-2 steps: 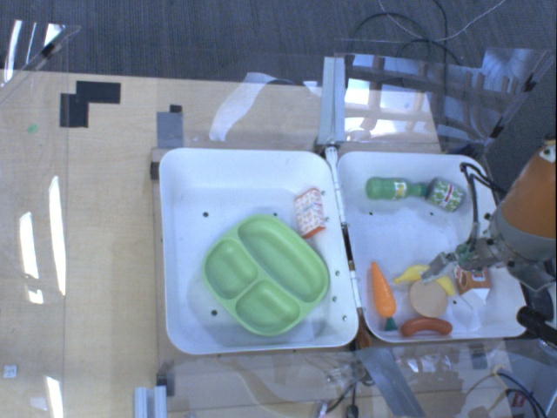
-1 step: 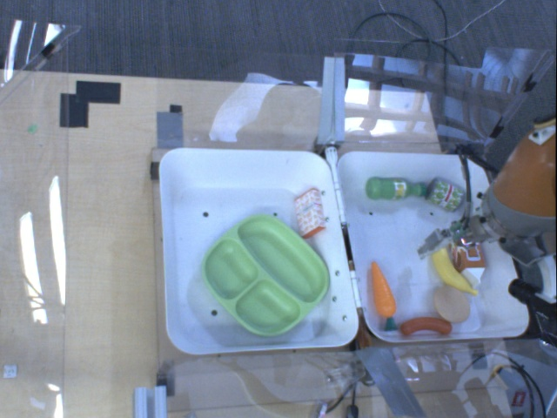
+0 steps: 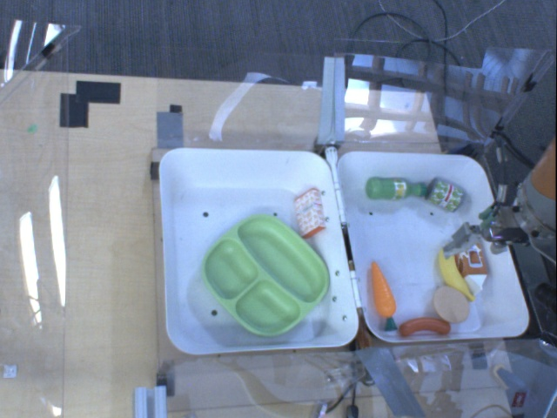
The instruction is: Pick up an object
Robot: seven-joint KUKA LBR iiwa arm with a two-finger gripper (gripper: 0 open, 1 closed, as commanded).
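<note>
The right bin (image 3: 409, 225) holds a green bottle (image 3: 393, 188) lying on its side and a green can (image 3: 446, 195) at the back. An orange carrot (image 3: 381, 291), a red sausage (image 3: 425, 326), a tan round piece (image 3: 452, 305), a yellow banana (image 3: 452, 274) and a small orange and white box (image 3: 473, 261) lie toward the front. My gripper (image 3: 477, 235) reaches in from the right edge and hangs just above the box and the banana. Nothing shows in its grasp.
The left bin (image 3: 187, 233) holds a green divided plate (image 3: 265, 273) and a small red and white packet (image 3: 308, 212) by the divider wall. Cables and clear guard frames stand behind the right bin. The wooden bench lies to the left.
</note>
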